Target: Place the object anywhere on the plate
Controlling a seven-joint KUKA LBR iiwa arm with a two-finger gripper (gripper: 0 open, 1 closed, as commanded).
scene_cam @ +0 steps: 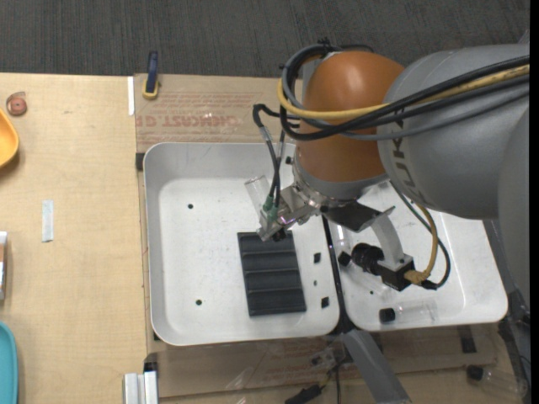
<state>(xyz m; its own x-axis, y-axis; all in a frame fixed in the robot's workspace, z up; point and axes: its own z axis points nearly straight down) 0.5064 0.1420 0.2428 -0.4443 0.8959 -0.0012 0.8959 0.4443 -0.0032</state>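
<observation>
Gripper sits low near the centre of the frame, right at the upper end of a dark ribbed block lying in the left bin — whether it is clamped on anything I cannot tell, since the wrist hides it. That block looks like the object, and it rests flat on the bin floor. I can make out no plate for certain, so the placing seems wholly undone: pickup, carry and set-down all remain.
</observation>
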